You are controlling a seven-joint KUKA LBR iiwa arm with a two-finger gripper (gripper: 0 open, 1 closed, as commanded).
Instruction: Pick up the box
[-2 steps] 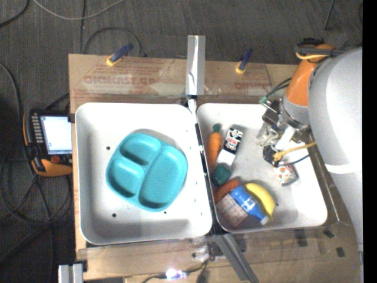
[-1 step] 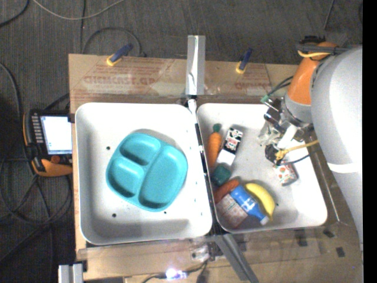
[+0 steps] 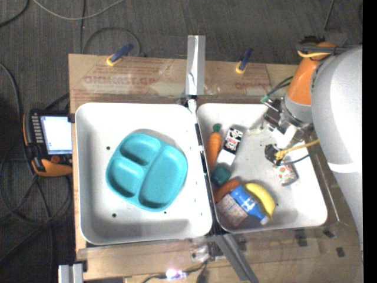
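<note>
— What is the setting looking like?
— A brown counter is standing on dark grey carpet. It is carrying the left bin and the right bin, both white, side by side.

— What is lying nearest the camera?
— Along the right bin's near wall, a brownish packet is touching a blue packet. A banana is curving just beside them on the right. An orange-red thing is poking out behind them; I am not making out what it is.

— And the other bin?
— It is holding a turquoise divided plate, lying flat in the middle.

— Where is the box sitting?
— The box, white with dark print, is lying in the right bin, toward its far left part. A carrot is lying just beside it, along the wall between the bins. A dark green lump is sitting just nearer than the box.

— Is the arm reaching it?
— The end effector is hanging over the far right part of that bin, apart from the box. I am unable to tell whether it is released or clenched. A small white packet with red spots is lying just nearer than it.

— Anything farther back?
— Two clamps are gripping the counter's far edge, and a pale post is standing between them.
</note>
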